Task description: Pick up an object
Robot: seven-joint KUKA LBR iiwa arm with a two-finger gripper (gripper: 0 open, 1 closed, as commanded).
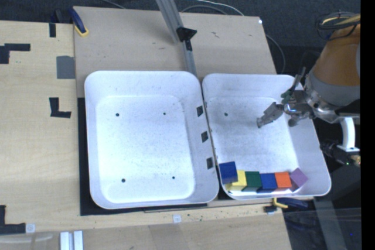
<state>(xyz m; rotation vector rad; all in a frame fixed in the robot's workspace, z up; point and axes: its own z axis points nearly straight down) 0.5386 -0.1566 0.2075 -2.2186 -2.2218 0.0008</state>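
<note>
Your gripper (268, 116) hangs over the right bin (246, 88), up near its far side. I can't tell how its jaws stand; they are small and dark and blur into one shape. There is nothing between them that I can see.

The things to pick up are little blocks, well apart from the gripper. They sit in a tight row along the near wall of the right bin: a blue block (228, 171) on top of a yellow block (237, 182), then a green block (252, 179), another blue block (268, 181), an orange block (283, 180) and a purple block (298, 177).

They look hard and light, with flat sides, so they should not squash. They touch each other, so you have little room beside them. The top blue block sticks up, so I think it is the easiest to pinch.

The bin wall hides the bottoms of the blocks. The left bin (94, 88) sits beside the right one.
</note>
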